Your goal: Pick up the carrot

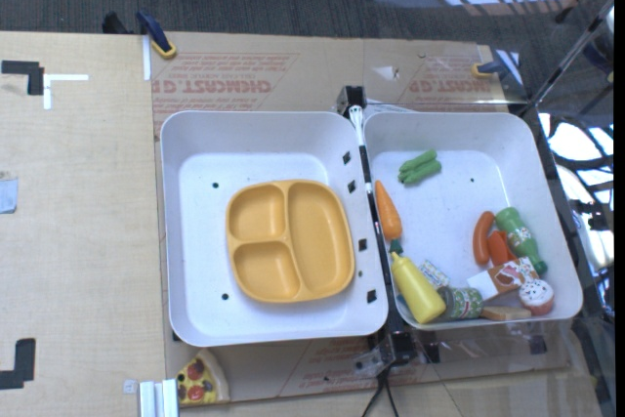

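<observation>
The carrot (pixel 388 211) is orange with a green top and lies along the left wall of the right bin (pixel 518 151), its tip pointing up the view. Just below it rests a yellow bottle (pixel 417 288).
The left bin (pixel 186 210) holds a yellow three-part plate (pixel 290 240). In the right bin lie a green bean pod (pixel 420 167), a red sausage (pixel 482 238), a green bottle (pixel 520 239) and several small toys at the lower right corner. A toy pizza slice (pixel 198 380) lies on the bench below the left bin.
</observation>
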Robot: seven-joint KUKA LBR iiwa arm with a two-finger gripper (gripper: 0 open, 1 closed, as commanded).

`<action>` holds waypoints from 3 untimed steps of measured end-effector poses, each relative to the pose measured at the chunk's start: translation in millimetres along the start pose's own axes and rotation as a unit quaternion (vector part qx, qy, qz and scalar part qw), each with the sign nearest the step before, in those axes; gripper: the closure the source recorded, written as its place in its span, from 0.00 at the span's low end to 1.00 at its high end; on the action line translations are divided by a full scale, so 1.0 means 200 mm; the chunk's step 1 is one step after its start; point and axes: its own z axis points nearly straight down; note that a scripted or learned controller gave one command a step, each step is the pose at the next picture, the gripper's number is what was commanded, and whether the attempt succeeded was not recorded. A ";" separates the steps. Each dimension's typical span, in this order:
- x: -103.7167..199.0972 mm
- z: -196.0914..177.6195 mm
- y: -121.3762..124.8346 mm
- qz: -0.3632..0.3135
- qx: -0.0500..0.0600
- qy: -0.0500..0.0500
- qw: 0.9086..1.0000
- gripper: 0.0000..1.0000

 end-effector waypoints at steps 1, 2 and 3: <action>0.00 0.00 0.00 0.000 0.000 0.000 1.000 0.00; 0.00 -0.04 0.01 -0.001 0.000 -0.001 1.000 1.00; 0.00 -0.04 0.01 -0.001 0.000 -0.001 1.000 0.00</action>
